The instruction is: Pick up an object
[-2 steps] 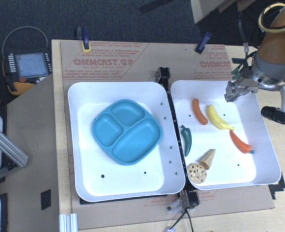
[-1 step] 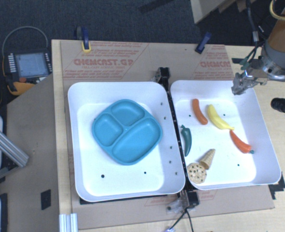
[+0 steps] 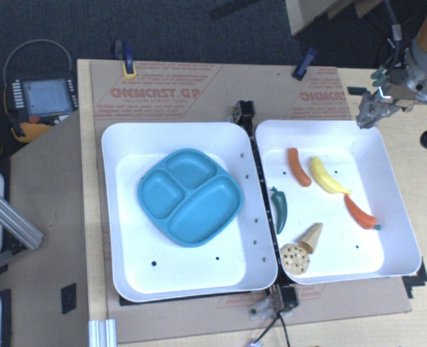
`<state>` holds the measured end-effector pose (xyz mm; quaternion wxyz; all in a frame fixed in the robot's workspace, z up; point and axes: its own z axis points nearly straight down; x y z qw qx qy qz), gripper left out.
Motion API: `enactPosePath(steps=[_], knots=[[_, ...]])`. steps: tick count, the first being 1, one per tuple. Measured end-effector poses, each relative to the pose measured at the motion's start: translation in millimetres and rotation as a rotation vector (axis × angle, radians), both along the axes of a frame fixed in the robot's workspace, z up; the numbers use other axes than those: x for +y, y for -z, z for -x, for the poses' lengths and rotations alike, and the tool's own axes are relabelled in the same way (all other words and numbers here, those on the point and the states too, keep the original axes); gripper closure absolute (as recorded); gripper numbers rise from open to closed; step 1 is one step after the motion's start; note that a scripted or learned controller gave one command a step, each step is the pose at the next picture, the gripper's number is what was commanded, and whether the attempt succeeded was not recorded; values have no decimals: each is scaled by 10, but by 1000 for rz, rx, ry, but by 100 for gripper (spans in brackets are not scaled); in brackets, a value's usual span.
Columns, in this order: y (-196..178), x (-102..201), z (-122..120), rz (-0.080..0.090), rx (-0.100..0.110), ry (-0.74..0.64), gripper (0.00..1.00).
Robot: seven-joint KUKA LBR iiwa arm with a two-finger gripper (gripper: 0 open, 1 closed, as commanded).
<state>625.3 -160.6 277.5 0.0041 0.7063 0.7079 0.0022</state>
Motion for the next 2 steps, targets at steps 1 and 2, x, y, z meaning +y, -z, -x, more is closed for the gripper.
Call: enactPosePath(steps=[1, 2], knots=[[94, 588, 152, -6, 11, -4, 100], [75, 1086, 202, -5, 10, -3, 100]])
